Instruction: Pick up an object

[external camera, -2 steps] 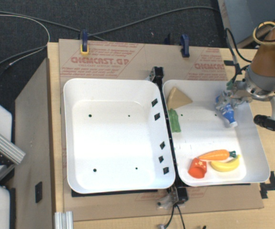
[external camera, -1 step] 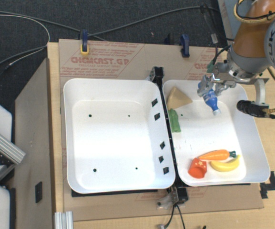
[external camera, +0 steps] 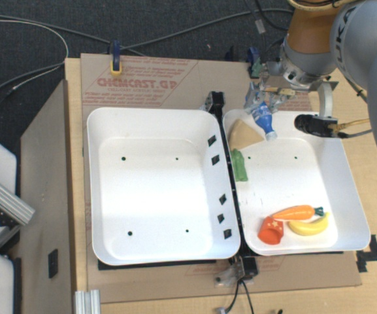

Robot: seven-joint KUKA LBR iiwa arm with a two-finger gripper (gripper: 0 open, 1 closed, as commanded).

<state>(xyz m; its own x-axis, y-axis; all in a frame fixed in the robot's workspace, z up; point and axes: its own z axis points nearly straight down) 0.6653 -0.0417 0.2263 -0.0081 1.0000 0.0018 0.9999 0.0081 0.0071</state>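
Note:
My gripper [external camera: 264,107] hangs over the far left part of the right bin [external camera: 345,175]. A small blue and white bottle-like object [external camera: 265,123] sits between its fingers, tilted, with its white tip pointing down toward the bin floor. Just below and left of it, a tan wedge [external camera: 243,135] lies in the bin's far left corner. A green stick-like piece [external camera: 240,165] rests along the left wall. An orange carrot [external camera: 294,212], a yellow banana [external camera: 310,226] and a red pepper [external camera: 271,231] lie together near the front right.
The left bin [external camera: 110,175] sits beside the right one, split from it by a black divider with clips [external camera: 222,175]. A black fixture [external camera: 315,124] juts over the right bin's far edge. Cables run across the dark floor behind the bench.

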